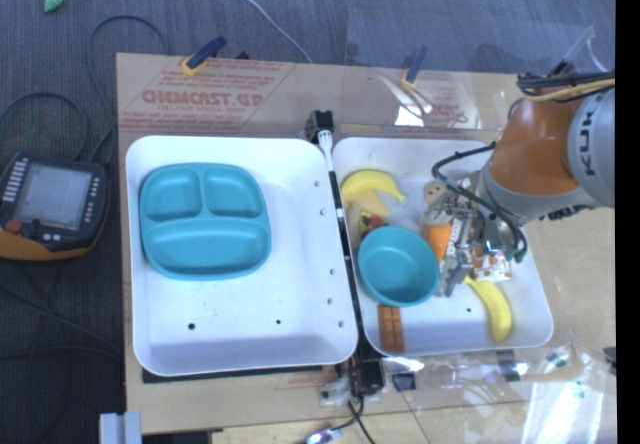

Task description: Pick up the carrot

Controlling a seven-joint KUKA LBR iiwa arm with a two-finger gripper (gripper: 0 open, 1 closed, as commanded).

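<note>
1. while the grey arm (560, 157) with its orange band reaches in from the right, the carrot (438, 236) shows as a short orange piece in the right bin (530, 327), just right of the blue bowl (398, 265) and partly hidden by the gripper (462, 267).
2. the left bin (230, 332) holds a blue divided tray (205, 219) with three compartments.
3. the right bin holds the blue bowl, a yellow banana (370, 187) at its upper left, a second banana (494, 305) at the lower right, a brown block (390, 327) below the bowl and a small reddish item (371, 223) between the first banana and the bowl.
4. the carrot's long axis runs roughly top to bottom in the view; which end is the tip cannot be told.
5. the gripper hangs low over the carrot; whether the claw is spread or pinching cannot be told.
</note>
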